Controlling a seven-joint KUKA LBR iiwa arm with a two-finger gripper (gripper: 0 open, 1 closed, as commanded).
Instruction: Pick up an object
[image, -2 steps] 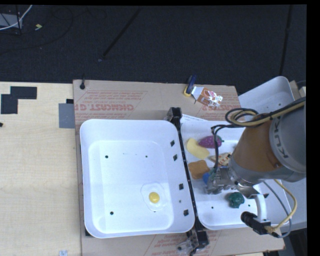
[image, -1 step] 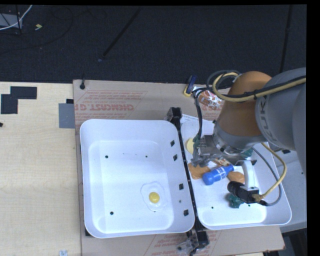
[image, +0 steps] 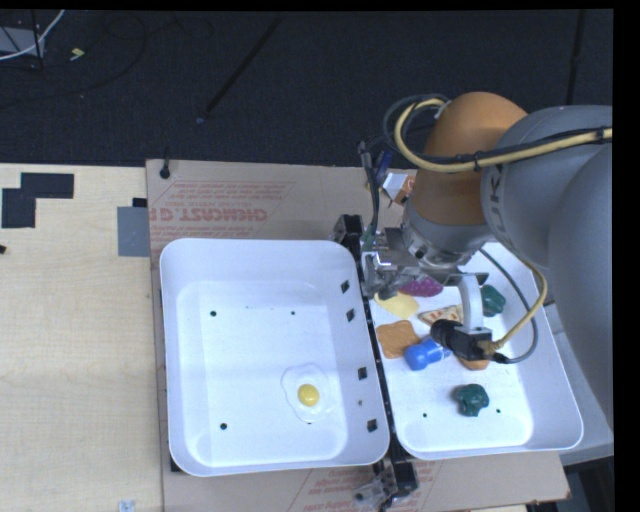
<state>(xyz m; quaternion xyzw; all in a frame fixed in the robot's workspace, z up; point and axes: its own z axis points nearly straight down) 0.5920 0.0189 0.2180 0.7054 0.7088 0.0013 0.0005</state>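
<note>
Two shallow white bins are seen side by side on a sheet of brown cardboard (image: 250, 200), which carries red printing shown upside down and not clearly legible.

Left to right: the left bin (image: 190, 350) holds a single fried egg toy (image: 307, 393), white with a yellow yolk, lying near its lower right corner. The right bin (image: 545, 420) holds a cluster of small toys: a yellow piece (image: 399, 305), a purple piece (image: 425, 288), an orange toast-like slab (image: 394, 339), a blue block (image: 424, 354), a dark green lump (image: 472, 399) lower down, and another dark green piece (image: 492, 298) towards the right.

A grey arm with an orange band (image: 460, 170) is seen reaching in from the right, its wrist lowered over the upper left of the right bin. The gripper (image: 400, 275) is placed just above the yellow and purple pieces; whether it is parted or closed cannot be told, as the wrist hides it. The egg lies well apart from it, in the other bin.
</note>
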